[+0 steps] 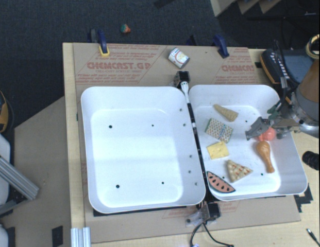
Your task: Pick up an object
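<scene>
One small, round, pink-red plastic toy (269, 134) sits in my right white bin (242, 92) under my gripper (260, 129); it looks light, hard and slippery, so I'd squeeze its middle.

Fixed overhead camera, slanted down, both bins (87, 138) framed.

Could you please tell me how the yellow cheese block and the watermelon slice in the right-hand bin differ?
The flat yellow square cheese block is one plain colour; the toy watermelon slice is red with dark seeds and a dark rind. The cheese block is squarish, whereas the watermelon slice is a curved wedge. The cheese block lies near the middle of the shallow white right bin, while the watermelon slice sits at its near left corner. Both are small toy foods lying flat.
</scene>
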{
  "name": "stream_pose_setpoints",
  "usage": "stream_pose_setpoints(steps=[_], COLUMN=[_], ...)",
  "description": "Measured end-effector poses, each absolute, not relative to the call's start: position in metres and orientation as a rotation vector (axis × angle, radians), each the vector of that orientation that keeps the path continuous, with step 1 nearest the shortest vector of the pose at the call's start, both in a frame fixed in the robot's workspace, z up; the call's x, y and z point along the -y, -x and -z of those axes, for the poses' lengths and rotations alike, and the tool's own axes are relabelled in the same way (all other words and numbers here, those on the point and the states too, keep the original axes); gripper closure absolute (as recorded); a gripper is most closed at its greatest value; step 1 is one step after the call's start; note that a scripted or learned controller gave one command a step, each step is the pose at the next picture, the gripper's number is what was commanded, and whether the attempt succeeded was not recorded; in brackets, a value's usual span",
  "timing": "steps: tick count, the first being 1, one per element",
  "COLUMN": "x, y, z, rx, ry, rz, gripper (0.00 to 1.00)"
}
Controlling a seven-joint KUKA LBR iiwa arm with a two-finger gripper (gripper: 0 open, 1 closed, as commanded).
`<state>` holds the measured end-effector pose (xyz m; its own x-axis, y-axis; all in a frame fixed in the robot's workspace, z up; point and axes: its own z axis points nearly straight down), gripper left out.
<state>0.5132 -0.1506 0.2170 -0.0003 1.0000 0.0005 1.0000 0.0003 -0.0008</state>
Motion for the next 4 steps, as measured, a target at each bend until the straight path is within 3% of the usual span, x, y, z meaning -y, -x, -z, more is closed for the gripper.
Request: stream_pose_setpoints(steps=[1,2,3,4], x=[0.093,0.166,0.126,0.188], y=[-0.498,-0.477,-0.52,-0.558], z=[-0.099,-0.083,-0.254,-0.191], rx=[2.217,2.212,2.241,2.22], ry=[2.208,2.225,2.225,2.228], rz=[-0.007,-0.005,0.018,-0.004], gripper=[0.0,0.0,0.0,0.0])
